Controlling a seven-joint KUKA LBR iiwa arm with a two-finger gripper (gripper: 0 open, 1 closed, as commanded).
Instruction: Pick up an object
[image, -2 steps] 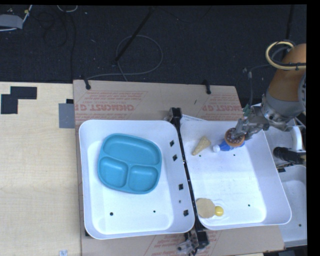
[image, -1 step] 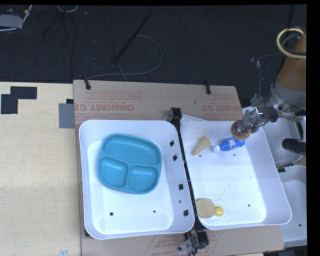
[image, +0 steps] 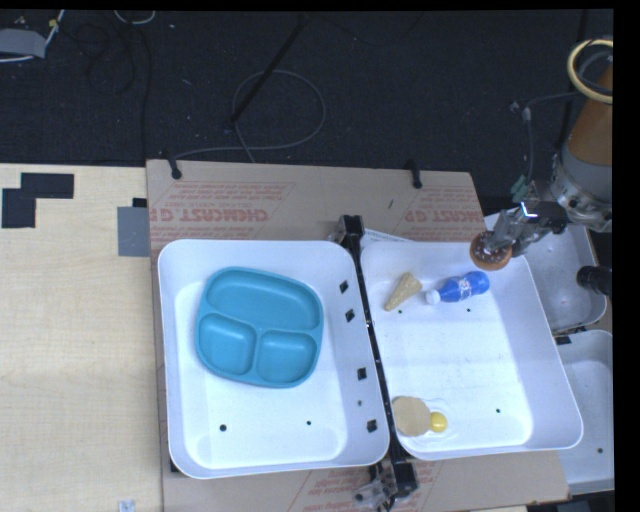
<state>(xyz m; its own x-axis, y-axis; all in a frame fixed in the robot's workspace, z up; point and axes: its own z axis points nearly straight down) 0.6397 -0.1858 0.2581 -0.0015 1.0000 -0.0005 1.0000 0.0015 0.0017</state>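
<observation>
Two shallow white bins (image: 455, 440) sit mid-frame on the worktop. At upper right, the gripper (image: 497, 245) is clamped on a small round brown object (image: 491, 252) over the right bin's far corner.

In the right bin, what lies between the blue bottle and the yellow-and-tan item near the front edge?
Nothing: in the camera view, the stretch from the blue bottle to the yellow-and-tan item is bare white bin floor.

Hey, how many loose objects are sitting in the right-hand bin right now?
3. A blue bottle lies near the far edge, a tan wedge-shaped piece sits just left of it, and a tan-and-yellow item rests near the front left corner. Nothing looks stacked or hidden.
</observation>
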